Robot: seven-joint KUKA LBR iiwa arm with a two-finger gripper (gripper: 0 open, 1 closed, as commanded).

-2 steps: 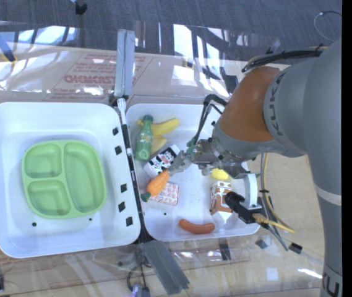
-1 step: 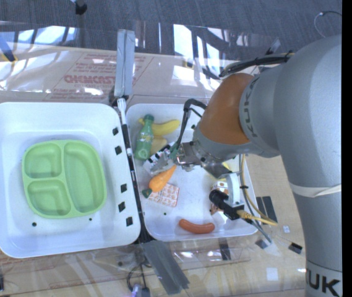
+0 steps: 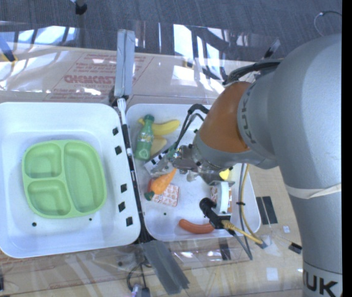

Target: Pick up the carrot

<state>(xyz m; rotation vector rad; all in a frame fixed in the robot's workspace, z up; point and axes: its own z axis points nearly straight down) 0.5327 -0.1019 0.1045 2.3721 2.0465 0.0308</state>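
Observation:
The carrot (image 3: 161,182), orange with a green end, lies at a slant in the left part of the right bin (image 3: 250,224). It partly rests on a tan square cracker (image 3: 169,195). My gripper (image 3: 176,159) hangs low in the bin, just above and to the right of the carrot's upper tip. The orange-banded wrist (image 3: 225,125) behind it covers the middle of the bin. Nothing shows as lifted off the bin floor.
In the right bin, a green bottle (image 3: 145,138) and a yellow banana (image 3: 165,128) lie at the back left, and a reddish sausage (image 3: 195,226) lies near the front wall. The left bin (image 3: 2,184) holds a green divided plate (image 3: 63,178).

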